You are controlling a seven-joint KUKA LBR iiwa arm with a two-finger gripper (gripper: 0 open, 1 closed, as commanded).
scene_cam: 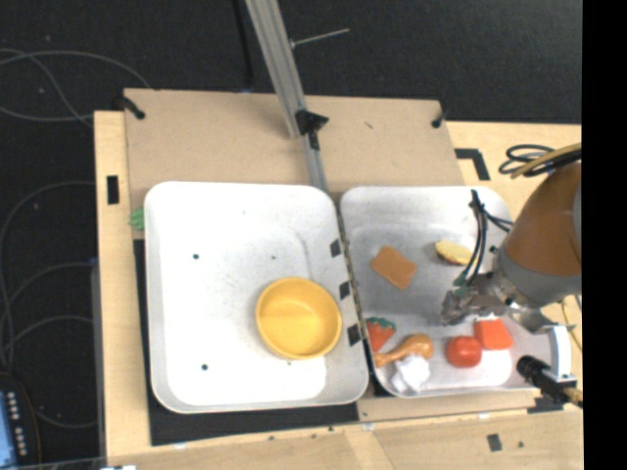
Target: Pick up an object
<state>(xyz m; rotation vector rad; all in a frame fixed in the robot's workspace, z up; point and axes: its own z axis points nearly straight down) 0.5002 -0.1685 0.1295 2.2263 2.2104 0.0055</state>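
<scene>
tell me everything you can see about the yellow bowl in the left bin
The yellow bowl is round, one plain yellow, and looks like smooth plastic. It stands upright, mouth up, with nothing visible inside. It sits on the floor of the left bin, toward that bin's lower right part, close to the wall shared with the other bin. Nothing else touches it, and the gripper is over in the right bin.

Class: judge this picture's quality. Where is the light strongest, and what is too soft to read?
Camera view: the right bin floor glares pale at its upper part; the yellow bowl reads crisply against the left bin; the gripper is dark and blurred, its outline hard to read; floor beyond the bench is near black.
</scene>
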